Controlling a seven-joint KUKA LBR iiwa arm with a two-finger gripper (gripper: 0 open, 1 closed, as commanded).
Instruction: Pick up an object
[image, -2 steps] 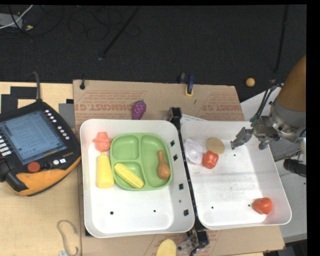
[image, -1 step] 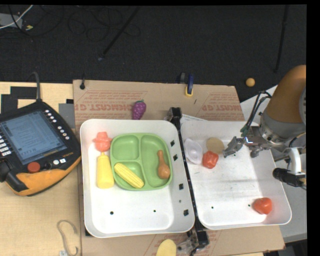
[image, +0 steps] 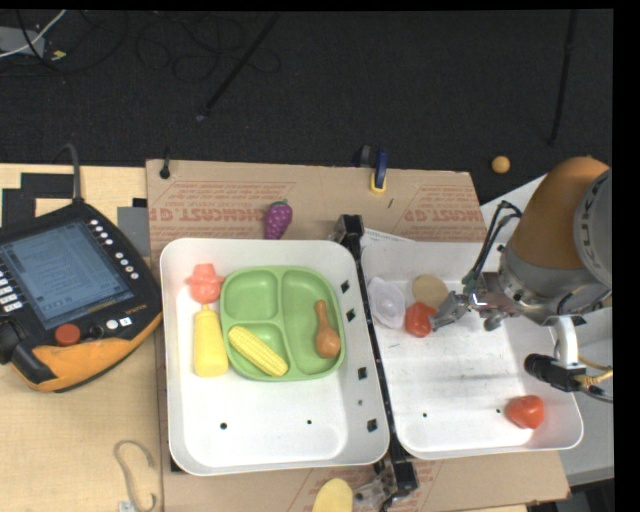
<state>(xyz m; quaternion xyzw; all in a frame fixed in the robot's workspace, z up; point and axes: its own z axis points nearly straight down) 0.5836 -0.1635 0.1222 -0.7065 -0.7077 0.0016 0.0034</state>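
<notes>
On the counter (image: 90, 440) sit two white bins. In the right bin (image: 470, 440), the end effector (image: 447, 315) hangs beside a red tomato (image: 418, 320); whether its grip is spread or pressed together cannot be told. Another red piece (image: 525, 411) lies near the bin's front right corner.

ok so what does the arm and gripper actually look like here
The arm is bulky and rounded: a broad orange band sits above a grey, metallic-looking wrist section. Thin dark cables run along its left side toward the wrist. The gripper is small, dark grey metal, far slimmer than the arm. A white and black fitting with a cable hangs below the wrist. No markings are readable.
</notes>
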